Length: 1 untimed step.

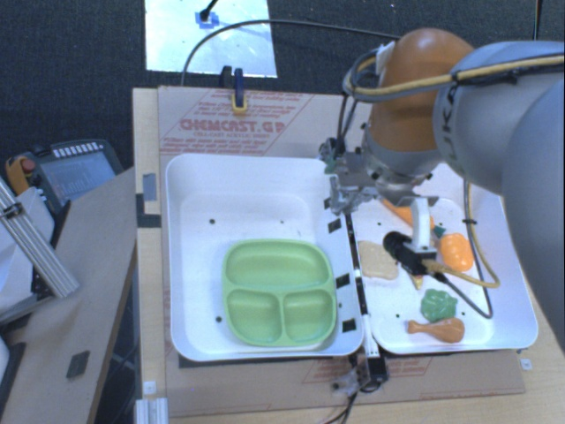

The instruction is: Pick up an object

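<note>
My gripper [342, 194] hangs under the orange-banded wrist, over the divider between the two bins at their far side. Nothing can be seen in its grasp. In the right bin [508, 329] lie a beige bread-like slice [378, 260], an orange fruit-like piece [456, 251], a green leafy piece [438, 305] and a tan drumstick [437, 329]. An orange strip [400, 210] peeks out under the wrist, just right of the gripper. All these lie nearer the camera than the gripper and to its right.
A green divided plate [279, 291] fills the near half of the left bin [190, 201]. The arm covers the far right part of the right bin. A teach pendant [75, 170] rests off the bench at left.
</note>
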### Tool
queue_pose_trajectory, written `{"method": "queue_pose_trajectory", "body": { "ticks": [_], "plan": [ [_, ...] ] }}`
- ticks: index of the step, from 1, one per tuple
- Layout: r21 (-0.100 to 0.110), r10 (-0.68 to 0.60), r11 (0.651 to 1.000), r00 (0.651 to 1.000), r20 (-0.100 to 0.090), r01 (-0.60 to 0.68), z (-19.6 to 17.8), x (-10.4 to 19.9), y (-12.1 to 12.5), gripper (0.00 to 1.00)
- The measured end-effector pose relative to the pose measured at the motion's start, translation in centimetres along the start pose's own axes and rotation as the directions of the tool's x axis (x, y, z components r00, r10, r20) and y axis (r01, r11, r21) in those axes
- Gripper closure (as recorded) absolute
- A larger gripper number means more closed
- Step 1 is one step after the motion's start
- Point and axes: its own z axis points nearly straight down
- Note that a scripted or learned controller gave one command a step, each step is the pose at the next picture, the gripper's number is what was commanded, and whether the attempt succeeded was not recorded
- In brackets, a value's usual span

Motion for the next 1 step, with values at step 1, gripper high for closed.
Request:
{"method": "queue_pose_trajectory", "body": {
  "ticks": [1],
  "plan": [
    [-0.001, 0.001, 1.0, 1.0, 0.001, -0.001, -0.96, 5.11, -1.16, 1.0]
  ]
}}
